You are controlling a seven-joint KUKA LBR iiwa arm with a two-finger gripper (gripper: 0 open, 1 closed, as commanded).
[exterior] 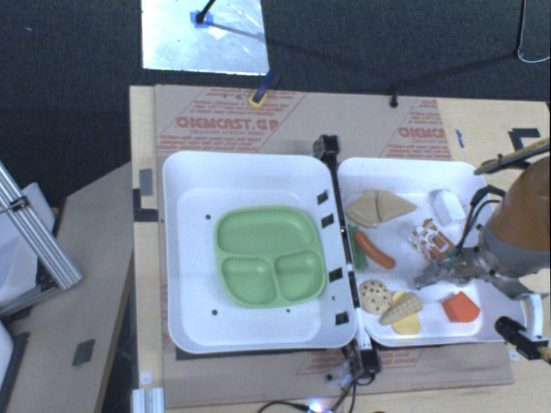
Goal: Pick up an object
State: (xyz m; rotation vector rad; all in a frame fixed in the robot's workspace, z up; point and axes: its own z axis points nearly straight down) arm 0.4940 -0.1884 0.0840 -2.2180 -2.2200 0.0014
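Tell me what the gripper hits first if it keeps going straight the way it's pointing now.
The gripper points toward the view's left, low over the right bin. Straight on, it would most likely meet the hot dog first, perhaps brushing the cookie or the yellow wedge. Height is unclear from this one view.

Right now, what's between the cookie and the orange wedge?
In the camera view, a yellow corn piece lies between the cookie and the orange wedge.

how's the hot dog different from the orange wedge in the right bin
The hot dog is long, thin and red-orange, lying diagonally near the bin's left side; the orange wedge is short, blocky and brighter orange, near the front right. The wedge sits closer to the gripper. Both lie loose in the right bin.
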